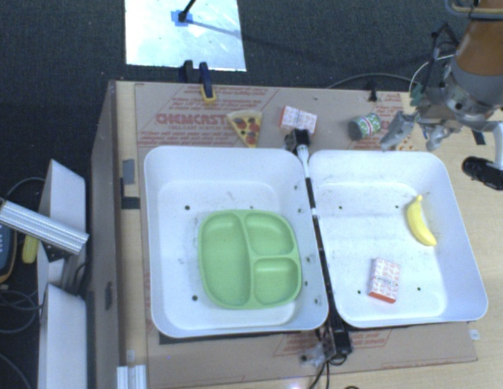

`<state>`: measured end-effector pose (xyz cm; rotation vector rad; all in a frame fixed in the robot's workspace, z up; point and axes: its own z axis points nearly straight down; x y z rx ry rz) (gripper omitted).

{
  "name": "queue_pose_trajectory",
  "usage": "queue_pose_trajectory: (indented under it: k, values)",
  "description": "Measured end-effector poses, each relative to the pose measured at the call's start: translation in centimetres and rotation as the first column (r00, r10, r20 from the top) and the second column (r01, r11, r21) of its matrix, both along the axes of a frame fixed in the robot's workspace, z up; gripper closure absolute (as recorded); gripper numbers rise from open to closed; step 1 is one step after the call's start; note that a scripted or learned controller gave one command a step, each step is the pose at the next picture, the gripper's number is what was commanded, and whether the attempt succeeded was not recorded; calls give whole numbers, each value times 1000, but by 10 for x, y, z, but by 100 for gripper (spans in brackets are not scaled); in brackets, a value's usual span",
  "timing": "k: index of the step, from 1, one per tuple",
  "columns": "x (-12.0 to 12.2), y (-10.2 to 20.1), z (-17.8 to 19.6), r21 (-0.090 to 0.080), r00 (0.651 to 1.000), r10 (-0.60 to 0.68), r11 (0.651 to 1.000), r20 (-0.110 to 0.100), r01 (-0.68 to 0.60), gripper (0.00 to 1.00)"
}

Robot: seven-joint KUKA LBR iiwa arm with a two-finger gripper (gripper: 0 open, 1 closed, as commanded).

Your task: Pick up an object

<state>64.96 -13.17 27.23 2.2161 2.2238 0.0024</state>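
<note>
In the right bin (445,294) lie a yellow banana (419,221) near the far right side and a small red-and-white box (384,279) toward the front. My gripper (414,135) hangs at the upper right, above the bench just behind the right bin's far edge. Its two fingers (394,131) are spread apart with nothing between them. The banana lies roughly a hand's width in front of the gripper.
The left bin (170,209) holds a green divided plate (249,258). On the cardboard behind the bins lie a pizza-slice toy (246,126), a small white-and-red packet (299,119) and a small can (366,126) just left of the gripper.
</note>
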Motion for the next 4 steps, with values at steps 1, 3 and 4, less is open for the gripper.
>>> queue_pose_trajectory:
  k: [1,3,4]
  values:
    - [18,-67,-100,0,1000,-2,1000,-4,2,0]
    - [-44,-75,-188,0,1000,-3,1000,-1,3,0]
    - [-42,-75,-177,-1,1000,-1,1000,3,1,100]
